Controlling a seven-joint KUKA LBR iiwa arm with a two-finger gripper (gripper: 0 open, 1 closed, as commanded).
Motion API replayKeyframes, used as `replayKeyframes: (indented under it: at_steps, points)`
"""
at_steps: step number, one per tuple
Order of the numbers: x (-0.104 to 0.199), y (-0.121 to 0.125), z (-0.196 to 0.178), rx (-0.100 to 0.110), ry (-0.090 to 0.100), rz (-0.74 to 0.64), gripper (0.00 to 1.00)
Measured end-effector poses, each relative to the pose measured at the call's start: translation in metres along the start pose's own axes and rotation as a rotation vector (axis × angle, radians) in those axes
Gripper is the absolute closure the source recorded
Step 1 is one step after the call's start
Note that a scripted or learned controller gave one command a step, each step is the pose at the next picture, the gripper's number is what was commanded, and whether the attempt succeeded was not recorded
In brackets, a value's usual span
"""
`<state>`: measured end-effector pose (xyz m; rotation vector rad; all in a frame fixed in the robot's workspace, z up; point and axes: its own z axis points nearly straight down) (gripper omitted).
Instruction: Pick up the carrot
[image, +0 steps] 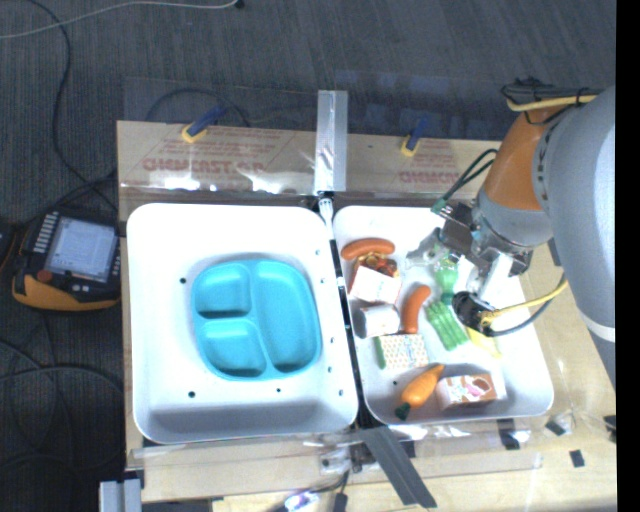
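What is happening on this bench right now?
The robot arm reaches from the right into the right bin, which holds several toy foods. Its gripper is at the far side of the bin, over a green item. The carrot lies untouched near the front, beside a small carton. The left bin holds a blue plate.

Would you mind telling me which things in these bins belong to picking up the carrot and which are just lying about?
For the job:
carrot, near the front edge of the right bin
gripper, above that bin's far right part

Just lying about:
blue divided tray in the left bin
sausage, patterned box, small carton in the right bin
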<state>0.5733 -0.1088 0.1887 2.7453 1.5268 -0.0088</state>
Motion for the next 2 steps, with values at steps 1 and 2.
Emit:
replayKeyframes:
  at_steps: [1,2]
  points:
    - [-0.063,-0.062,0.042,0.003,0.001,0.036,0.0]
    - [-0.048,-0.07,0.096,-0.015,0.014,0.161,0.0]
